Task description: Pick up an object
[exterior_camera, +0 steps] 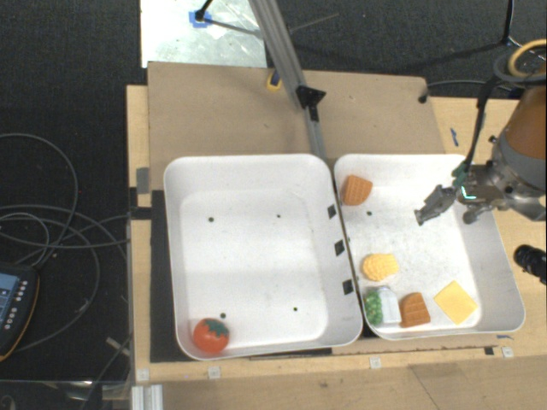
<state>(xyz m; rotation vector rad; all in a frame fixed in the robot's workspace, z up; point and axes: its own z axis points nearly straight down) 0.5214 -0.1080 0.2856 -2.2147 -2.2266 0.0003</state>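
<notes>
My gripper (451, 209) hovers over the upper right part of the right bin (410, 176), its two fingers spread apart with nothing between them. Below it in that bin lie a yellow corn-like piece (379, 267), a yellow cheese wedge (455, 301), a brown bread-like piece (414, 310) and a green and white item (379, 305). An orange piece (355, 190) lies at the bin's top left corner. A red tomato (210, 335) sits in the front left corner of the left bin (248, 229).
A grey pole (286, 54) slants across the brown board behind the bins. Cables lie on the dark floor to the left, beside a pendant (15, 297).
</notes>
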